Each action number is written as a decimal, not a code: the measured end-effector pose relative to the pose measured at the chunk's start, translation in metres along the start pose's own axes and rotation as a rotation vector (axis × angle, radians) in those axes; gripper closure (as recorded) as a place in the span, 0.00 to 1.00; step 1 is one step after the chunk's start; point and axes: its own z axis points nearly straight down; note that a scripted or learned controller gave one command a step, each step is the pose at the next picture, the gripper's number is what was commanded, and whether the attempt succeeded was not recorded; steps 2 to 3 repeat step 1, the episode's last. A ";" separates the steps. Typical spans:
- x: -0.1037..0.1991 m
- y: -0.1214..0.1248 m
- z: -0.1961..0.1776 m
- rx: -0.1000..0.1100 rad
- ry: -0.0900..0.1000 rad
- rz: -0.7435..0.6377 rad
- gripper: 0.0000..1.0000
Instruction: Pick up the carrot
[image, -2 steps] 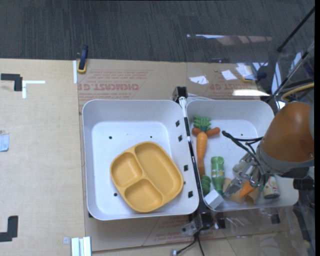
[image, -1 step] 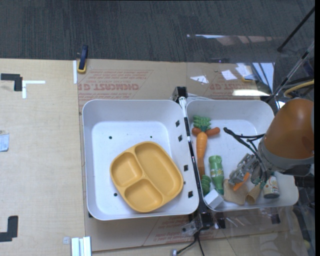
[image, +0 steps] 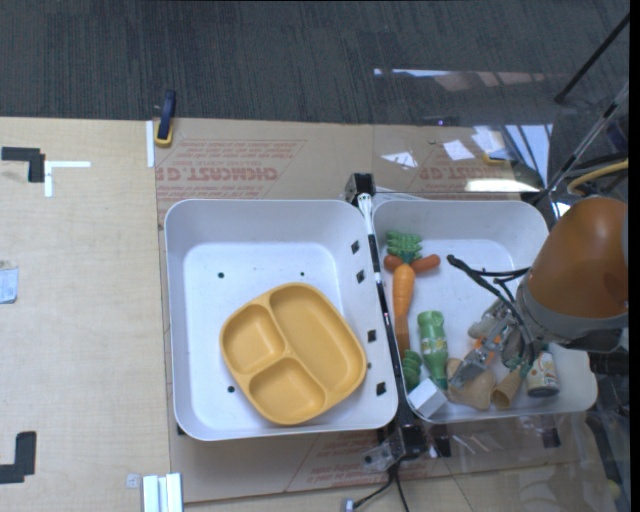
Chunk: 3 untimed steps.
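Claw over the right bin, carrot by the wall.
The carrot (image: 402, 291) lies in the right bin (image: 470, 222) near its left wall. The claw (image: 493, 345) hangs low beside a green bottle (image: 432, 343); I cannot tell its grip.

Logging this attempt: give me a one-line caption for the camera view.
Gripper low in right bin, carrot lying apart near its left wall.

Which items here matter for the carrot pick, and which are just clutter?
For the job:
carrot, right bin, by its left wall
end effector

Just lying about:
yellow divided plate, left bin
green bottle
small can
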 end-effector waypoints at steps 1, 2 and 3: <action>0.018 0.018 0.012 0.007 0.005 0.495 0.00; 0.018 0.018 0.012 0.007 0.005 0.495 0.00; 0.018 0.018 0.012 0.007 0.005 0.495 0.00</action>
